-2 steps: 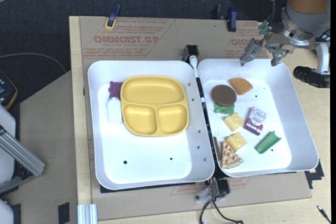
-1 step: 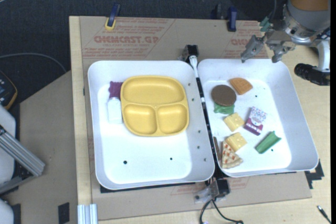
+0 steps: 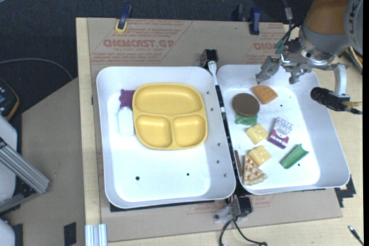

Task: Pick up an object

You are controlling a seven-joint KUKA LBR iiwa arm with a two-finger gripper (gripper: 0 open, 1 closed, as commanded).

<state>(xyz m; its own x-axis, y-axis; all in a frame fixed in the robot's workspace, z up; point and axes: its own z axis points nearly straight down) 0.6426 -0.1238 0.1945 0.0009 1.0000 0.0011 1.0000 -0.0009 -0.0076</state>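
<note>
Above right bin [image 3: 331,141] (far end), tool [image 3: 282,71]

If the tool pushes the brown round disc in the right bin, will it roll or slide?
The brown disc lies flat, so it would probably slide, not roll. It looks thin and low, so pinching it may be difficult. It overlaps a green piece, which may shift too.

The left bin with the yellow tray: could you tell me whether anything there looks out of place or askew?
Slightly. The yellow divided tray sits off-centre toward the bin's far-left part, lying partly over a purple item and crowding a white item against the left bin wall. Nothing looks spilled or damaged.
</note>
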